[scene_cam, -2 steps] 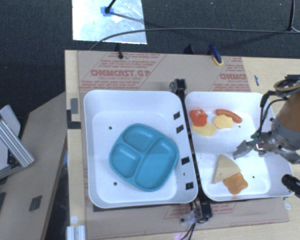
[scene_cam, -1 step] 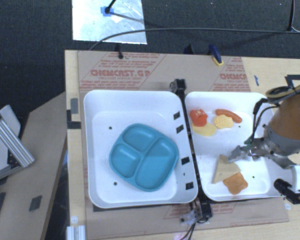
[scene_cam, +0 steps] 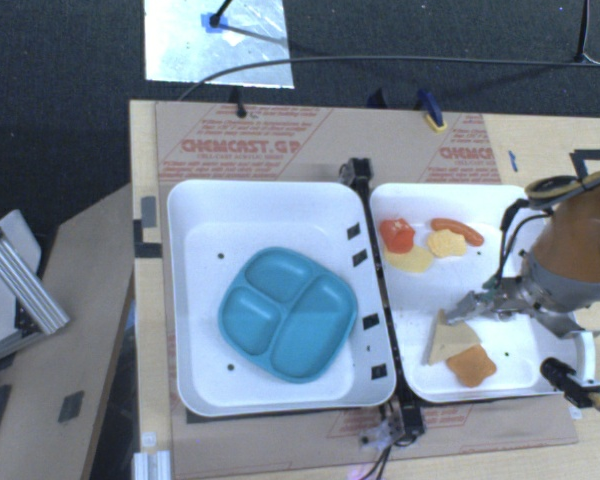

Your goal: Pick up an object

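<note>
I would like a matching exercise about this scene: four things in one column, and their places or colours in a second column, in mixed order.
Things:
1. divided plate
2. red piece
3. tan wedge
4. end effector

Descriptions:
A. just above the tan wedge, in the right bin
B. blue, lying in the left bin
C. near the right bin's upper left corner
D. beside an orange piece, low in the right bin

Pairs: 1-B, 2-C, 3-D, 4-A
</note>
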